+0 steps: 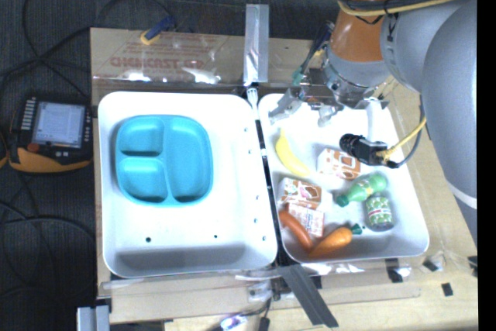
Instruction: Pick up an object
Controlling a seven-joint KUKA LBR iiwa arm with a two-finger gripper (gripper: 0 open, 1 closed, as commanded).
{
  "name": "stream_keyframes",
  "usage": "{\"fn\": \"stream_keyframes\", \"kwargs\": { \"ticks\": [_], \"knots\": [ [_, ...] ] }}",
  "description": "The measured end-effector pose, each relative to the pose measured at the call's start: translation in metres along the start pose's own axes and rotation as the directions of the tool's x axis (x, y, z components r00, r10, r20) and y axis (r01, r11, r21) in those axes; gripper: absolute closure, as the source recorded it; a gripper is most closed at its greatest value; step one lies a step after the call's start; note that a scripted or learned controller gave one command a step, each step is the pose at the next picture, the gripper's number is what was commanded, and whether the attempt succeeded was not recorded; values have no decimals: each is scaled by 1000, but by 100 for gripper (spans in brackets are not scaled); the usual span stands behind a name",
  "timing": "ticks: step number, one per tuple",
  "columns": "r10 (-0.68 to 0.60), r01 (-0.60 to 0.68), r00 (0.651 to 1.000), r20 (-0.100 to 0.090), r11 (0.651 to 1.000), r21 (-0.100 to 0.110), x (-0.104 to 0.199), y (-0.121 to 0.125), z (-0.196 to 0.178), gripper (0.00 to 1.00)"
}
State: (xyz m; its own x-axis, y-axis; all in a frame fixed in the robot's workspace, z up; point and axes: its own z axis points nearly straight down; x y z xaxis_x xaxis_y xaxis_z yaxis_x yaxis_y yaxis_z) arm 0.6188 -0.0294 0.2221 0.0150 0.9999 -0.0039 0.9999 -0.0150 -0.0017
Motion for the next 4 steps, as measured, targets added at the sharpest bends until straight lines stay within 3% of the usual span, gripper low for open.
{"fn": "stream_keyframes", "kwargs": {
  "ticks": [1, 2, 3, 4],
  "knots": [
    [-9, 9, 1000, 0, 1000, 2, -13, 10, 39, 0],
    [2, -2, 1000, -1, 1000, 2, 0, 7, 39, 0],
    [48, -48, 999, -4, 999, 3, -9, -16, 40, 0],
    [48, -48, 999, -4, 999, 3, -9, -16, 40, 0]
  ]
}}
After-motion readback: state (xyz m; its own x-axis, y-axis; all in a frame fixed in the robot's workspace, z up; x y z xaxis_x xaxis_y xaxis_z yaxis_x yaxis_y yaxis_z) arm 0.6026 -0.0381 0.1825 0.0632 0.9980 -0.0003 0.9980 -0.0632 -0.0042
